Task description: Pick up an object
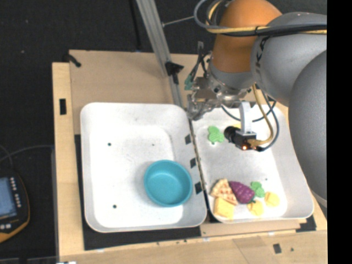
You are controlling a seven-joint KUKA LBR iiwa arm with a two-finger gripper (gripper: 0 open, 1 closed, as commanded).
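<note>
Crowded at the near end of the right bin (286,164) lie small toy foods: a grid-patterned waffle (221,189), a yellow block (223,208), a bumpy purple piece (241,190), a green bit (257,188) and two yellow bits (271,199); their exact shapes are hard to make out. Farther back sits a green lump (215,135). The left bin (121,131) holds one round, smooth blue bowl (166,182). The gripper (197,110) hangs over the bins' shared far rim on the tan worktop (63,81); whether it is open or closed cannot be told.
</note>
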